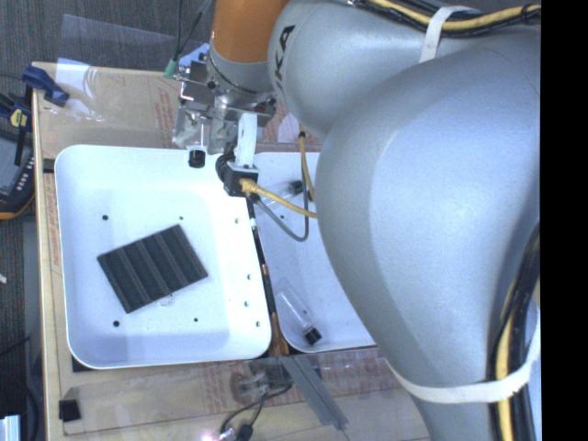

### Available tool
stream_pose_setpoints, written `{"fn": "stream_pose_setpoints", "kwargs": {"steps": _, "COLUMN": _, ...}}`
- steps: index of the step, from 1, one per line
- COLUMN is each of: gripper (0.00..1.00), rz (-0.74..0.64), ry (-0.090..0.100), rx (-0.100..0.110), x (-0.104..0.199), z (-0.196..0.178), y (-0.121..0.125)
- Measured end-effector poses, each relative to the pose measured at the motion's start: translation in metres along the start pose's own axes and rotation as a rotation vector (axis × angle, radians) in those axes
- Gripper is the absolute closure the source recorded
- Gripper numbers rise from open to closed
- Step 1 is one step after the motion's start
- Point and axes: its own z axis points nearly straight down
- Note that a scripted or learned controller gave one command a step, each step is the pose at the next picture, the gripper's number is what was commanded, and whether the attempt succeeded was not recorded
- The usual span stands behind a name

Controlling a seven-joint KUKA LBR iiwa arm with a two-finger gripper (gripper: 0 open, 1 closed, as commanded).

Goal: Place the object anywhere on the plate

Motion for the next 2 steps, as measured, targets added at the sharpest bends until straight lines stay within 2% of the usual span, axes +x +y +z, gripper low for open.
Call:
{"fn": "stream_pose_setpoints", "kwargs": {"steps": 1, "gripper": 1.0, "rz": -0.136, "ry": 0.0, "rx": -0.001, "x": 0.096, "z": -0.023, "y": -0.024}}
{"fn": "stream_pose_setpoints", "kwargs": {"steps": 2, "gripper": 1.0, "rz": -0.621, "ry": -0.001, "rx": -0.002, "x": 0.112, "z": -0.03, "y": -0.028}}
